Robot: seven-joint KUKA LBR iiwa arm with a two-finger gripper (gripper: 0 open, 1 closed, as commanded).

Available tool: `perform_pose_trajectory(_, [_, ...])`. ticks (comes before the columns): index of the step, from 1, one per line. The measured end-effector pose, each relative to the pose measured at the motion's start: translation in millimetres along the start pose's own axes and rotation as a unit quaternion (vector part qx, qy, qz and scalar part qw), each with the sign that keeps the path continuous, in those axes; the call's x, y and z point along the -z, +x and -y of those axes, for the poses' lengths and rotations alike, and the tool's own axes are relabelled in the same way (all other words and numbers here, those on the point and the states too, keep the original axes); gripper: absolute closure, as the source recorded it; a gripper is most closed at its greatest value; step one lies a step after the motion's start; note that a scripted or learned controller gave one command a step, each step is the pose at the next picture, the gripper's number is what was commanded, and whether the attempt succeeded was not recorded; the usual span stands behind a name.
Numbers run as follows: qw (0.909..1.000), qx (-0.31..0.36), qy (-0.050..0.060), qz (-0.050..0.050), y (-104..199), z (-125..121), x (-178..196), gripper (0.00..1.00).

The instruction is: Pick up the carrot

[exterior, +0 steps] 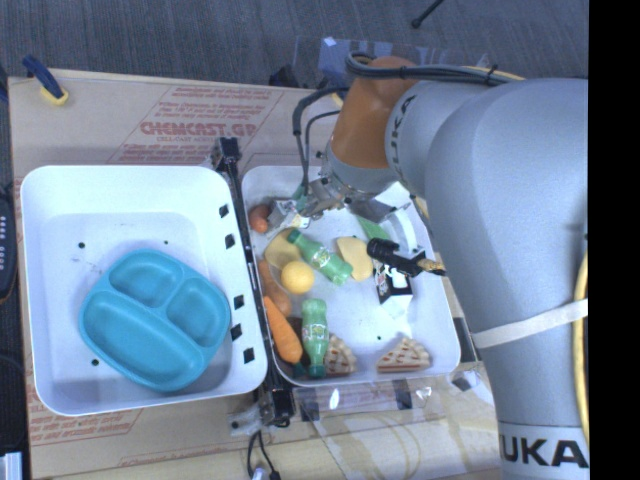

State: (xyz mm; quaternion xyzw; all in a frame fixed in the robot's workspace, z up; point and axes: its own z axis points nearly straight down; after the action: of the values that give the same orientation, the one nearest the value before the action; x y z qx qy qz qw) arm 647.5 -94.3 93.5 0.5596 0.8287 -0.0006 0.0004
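Two green bottles [318, 254], two waffle wedges [404, 354], one carrot [283, 331]

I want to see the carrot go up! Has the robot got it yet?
Not yet. The long orange carrot lies against the left wall of the right white bin, beside a green plastic bottle. The gripper is near the bin's far end, away from the carrot. Reaching over, grabbing and lifting are all left.
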Motion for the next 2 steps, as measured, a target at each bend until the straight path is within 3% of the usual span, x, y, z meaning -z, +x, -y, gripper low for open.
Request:
perform_pose_trajectory(1, [0.9999, -0.013, 0.000, 0.000, 73.7, 83.0, 102.8, 0.00])
perform_pose_trajectory(2, [1.0000, 0.009, 0.004, -0.002, 113.0, 118.4, 97.4, 0.00])
